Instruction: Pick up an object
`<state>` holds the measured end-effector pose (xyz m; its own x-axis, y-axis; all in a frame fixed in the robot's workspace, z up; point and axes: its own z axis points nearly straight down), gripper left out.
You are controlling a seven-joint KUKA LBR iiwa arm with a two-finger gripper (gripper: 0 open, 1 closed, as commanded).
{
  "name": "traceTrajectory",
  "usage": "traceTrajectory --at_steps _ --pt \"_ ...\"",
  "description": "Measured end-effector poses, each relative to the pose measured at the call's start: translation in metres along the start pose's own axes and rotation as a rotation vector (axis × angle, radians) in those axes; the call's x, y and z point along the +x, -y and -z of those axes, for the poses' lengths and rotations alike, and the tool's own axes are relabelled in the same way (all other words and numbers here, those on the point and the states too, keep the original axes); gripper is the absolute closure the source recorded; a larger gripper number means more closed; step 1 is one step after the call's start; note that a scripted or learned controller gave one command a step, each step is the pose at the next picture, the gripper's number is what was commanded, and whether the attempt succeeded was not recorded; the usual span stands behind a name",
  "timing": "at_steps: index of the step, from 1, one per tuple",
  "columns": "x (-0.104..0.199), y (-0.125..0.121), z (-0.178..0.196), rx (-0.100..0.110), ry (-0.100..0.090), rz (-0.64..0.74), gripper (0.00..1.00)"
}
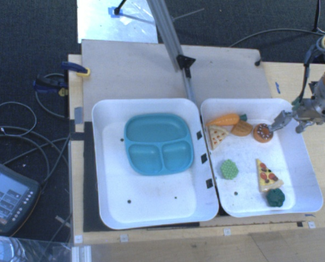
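Observation:
The right bin holds several toy foods. An orange carrot, a tan wedge and a brown cookie lie along its far side. A chocolate donut sits just right of them. Nearer the front are a light green broccoli piece, a pizza slice and a dark green lump. My gripper hangs over the bin's far right part, open, with nothing between its fingers. Its left fingertip is just right of the donut.
The left bin holds a teal divided plate. A grey pole slants down to the gap between the bins. Cables and a handheld pendant lie on the floor at left.

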<state>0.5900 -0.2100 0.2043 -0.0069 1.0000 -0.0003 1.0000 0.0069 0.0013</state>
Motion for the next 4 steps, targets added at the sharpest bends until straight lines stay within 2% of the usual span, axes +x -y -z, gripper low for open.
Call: traceTrajectory --at_steps 1,2,3,4 --pt "0.000 0.000 0.000 0.000 0.000 0.001 0.00" --pt "-0.004 0.002 -0.042 0.004 0.000 -0.006 0.00" --pt "-0.002 0.003 -0.105 0.006 -0.002 -0.007 0.00" --pt "-0.001 0.003 -0.114 0.001 0.000 -0.007 0.00"
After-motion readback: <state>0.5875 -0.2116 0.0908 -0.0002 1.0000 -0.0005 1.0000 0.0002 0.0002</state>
